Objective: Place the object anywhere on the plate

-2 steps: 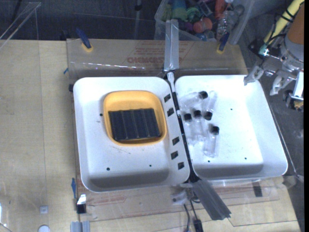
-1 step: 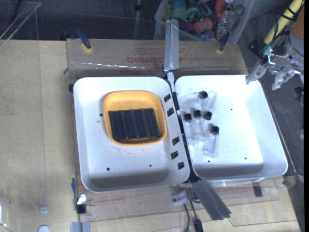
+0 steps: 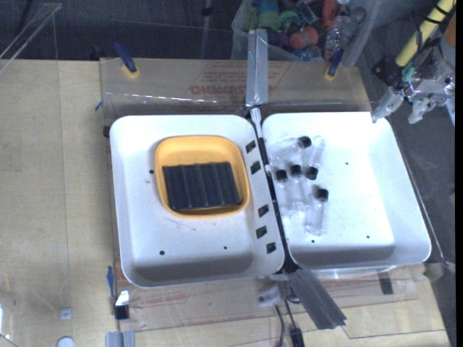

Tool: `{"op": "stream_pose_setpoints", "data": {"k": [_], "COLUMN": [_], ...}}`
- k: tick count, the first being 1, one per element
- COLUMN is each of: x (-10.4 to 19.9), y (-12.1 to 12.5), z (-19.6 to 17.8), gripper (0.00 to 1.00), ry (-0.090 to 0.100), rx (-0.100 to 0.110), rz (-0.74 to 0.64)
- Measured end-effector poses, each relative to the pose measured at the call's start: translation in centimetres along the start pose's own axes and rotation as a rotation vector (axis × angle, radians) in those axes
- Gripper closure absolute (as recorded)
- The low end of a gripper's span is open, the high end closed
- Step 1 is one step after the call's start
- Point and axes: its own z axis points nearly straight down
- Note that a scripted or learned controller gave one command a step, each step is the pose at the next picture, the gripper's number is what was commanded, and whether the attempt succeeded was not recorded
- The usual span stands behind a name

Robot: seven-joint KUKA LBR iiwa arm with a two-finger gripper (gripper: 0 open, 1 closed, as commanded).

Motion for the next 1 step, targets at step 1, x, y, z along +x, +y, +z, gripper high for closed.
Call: {"op": "stream_pose_setpoints", "data": {"k": [1], "x": [-0.85], "y": [-0.07], "z": [0.66], "gripper": [0.0], "ry": [0.001], "rx": [0.004], "rz": [-0.072]}}
